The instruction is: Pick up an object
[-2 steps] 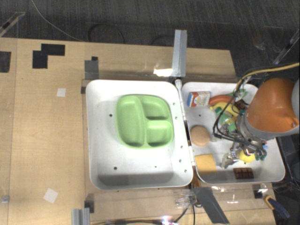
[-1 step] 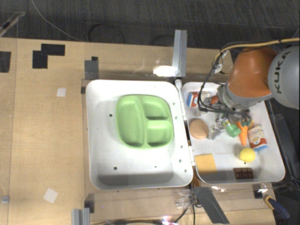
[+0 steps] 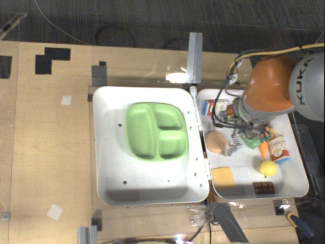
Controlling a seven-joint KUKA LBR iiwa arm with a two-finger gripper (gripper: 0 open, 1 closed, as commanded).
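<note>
The right bin (image 3: 299, 184) holds several small items: a tan egg-shaped object (image 3: 215, 142), a flat orange-tan square (image 3: 222, 176), a yellow lemon (image 3: 268, 168), a brown chocolate bar (image 3: 263, 188), a green piece (image 3: 251, 141), an orange carrot-like piece (image 3: 263, 149), a small red-and-white packet (image 3: 278, 147) and a blue-red packet (image 3: 212, 107) at the back. My gripper (image 3: 234, 144) hangs low in this bin, just right of the tan egg and left of the green piece. The wrist hides much of it.
The left bin (image 3: 109, 136) carries a green divided plate (image 3: 155, 130) with three compartments. A metal post (image 3: 195, 57) stands behind the seam between the bins. Black cables (image 3: 223, 113) loop off the wrist over the back of the right bin.
</note>
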